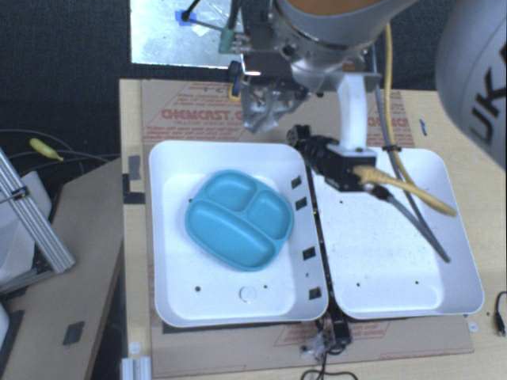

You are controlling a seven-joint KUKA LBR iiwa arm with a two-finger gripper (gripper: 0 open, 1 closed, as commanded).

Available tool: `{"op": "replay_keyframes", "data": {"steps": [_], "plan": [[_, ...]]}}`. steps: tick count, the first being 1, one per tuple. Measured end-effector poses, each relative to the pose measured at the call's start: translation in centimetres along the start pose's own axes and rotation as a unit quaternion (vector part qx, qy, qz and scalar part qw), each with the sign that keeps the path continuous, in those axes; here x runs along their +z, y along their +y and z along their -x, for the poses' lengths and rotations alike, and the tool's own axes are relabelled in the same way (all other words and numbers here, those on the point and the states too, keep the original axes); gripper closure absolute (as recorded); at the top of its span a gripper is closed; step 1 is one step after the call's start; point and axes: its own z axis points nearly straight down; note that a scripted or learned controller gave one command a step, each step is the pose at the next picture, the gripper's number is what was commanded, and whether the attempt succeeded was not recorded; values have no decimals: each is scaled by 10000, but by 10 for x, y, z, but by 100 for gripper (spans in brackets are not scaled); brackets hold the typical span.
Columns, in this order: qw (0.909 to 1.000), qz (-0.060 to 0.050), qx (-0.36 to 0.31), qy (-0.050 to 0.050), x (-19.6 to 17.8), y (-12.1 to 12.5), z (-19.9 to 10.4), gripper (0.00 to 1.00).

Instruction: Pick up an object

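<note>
A blue divided plate [238,218] lies flat in the left bin [170,291], a little left of its middle. My gripper [268,108] hangs high over the far rim of that bin, above and behind the plate and apart from it. Its lower end looks blurred and metallic. I see nothing held under it.
The right bin [396,291] lies beside the left one, with a black divider strip [310,236] between them. A black fixture [333,163] with a yellow cable [412,194] and a grey hose reaches across the right bin's far half. The arm's grey body [475,62] fills the upper right.
</note>
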Motion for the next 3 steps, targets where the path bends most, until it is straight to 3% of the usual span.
{"op": "replay_keyframes", "data": {"steps": [1, 2, 3], "plan": [[10000, -5, 2, -8, 1, -16, 0, 100], [10000, -39, 50, -32, 89, -16, 33, 100], [10000, 14, 10, -7, 73, -15, 31, 100]]}}
